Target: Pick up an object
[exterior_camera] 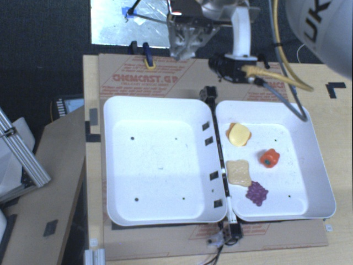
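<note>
From the camera view, the right bin (pixel 309 164) holds four small items, all towards its wall shared with the left bin (pixel 154 159); its far-right half lies bare, leaving room to move. A yellow piece (pixel 239 134) sits nearest that wall's upper part, an orange-red piece (pixel 269 158) to its lower right, a tan slab (pixel 239 173) below, touching a purple cluster (pixel 256 192). The gripper (pixel 185 47) hangs above the bench beyond the bins; whether its jaws are spread, I cannot tell.
</note>
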`<move>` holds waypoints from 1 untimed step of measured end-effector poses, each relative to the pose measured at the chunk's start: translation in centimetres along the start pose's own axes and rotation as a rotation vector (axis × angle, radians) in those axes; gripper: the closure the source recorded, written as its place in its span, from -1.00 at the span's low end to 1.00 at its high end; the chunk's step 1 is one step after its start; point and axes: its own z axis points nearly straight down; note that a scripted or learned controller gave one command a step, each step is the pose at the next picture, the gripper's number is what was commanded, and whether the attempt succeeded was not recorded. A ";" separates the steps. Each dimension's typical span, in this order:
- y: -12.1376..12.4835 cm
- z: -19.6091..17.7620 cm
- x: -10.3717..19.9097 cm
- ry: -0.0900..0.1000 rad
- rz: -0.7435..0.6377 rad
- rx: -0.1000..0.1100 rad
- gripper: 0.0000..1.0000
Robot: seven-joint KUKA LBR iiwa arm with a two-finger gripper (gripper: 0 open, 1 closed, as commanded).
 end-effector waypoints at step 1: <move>-4.2 5.9 -8.0 -0.005 0.013 0.009 1.00</move>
